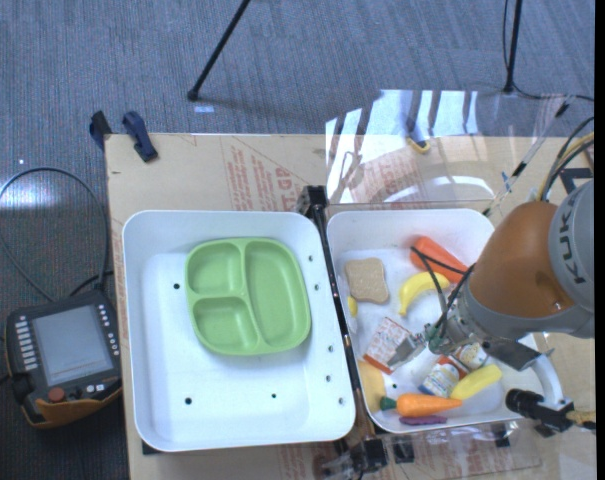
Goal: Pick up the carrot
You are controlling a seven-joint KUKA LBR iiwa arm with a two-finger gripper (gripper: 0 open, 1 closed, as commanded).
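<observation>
The carrot (429,404) is orange with a green stub at its left end. It lies flat along the front wall of the right bin (382,224), with a purple piece (428,420) just in front of it. My gripper (429,343) hangs low over the middle of that bin, a short way behind the carrot and apart from it. It is above a white and red packet (387,339) and a small jar (442,376). The arm's orange band (517,258) hides the bin's right side. Nothing shows held in the gripper.
The right bin also holds a bread slice (367,280), a banana (419,290), a long orange-red piece (438,256) at the back and a yellow piece (478,380) by the jar. The left bin (162,368) bears a green divided plate (249,295).
</observation>
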